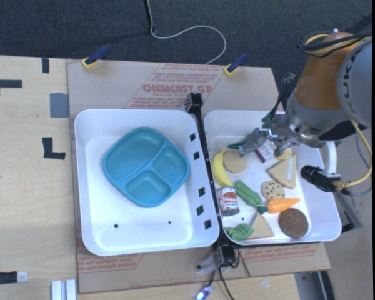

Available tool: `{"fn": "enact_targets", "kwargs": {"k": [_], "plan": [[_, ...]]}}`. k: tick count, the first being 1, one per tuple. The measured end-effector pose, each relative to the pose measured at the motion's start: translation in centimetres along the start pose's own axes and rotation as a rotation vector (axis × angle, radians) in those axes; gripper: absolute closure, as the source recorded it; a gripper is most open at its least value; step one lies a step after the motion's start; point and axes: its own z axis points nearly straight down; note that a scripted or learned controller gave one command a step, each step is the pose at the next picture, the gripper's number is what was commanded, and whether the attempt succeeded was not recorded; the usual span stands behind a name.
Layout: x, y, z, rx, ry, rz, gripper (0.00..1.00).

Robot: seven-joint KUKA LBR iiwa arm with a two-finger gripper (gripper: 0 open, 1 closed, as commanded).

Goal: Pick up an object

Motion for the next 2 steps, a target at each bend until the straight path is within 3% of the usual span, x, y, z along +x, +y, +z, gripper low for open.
{"fn": "enact_targets", "kwargs": {"k": [1,2], "plan": [[4.0,0.1,-1.6,-0.002,0.001,-0.004,0.0],[7.4,-3.5,1.6,0.005,0.0,-0.001,0.0]]}}
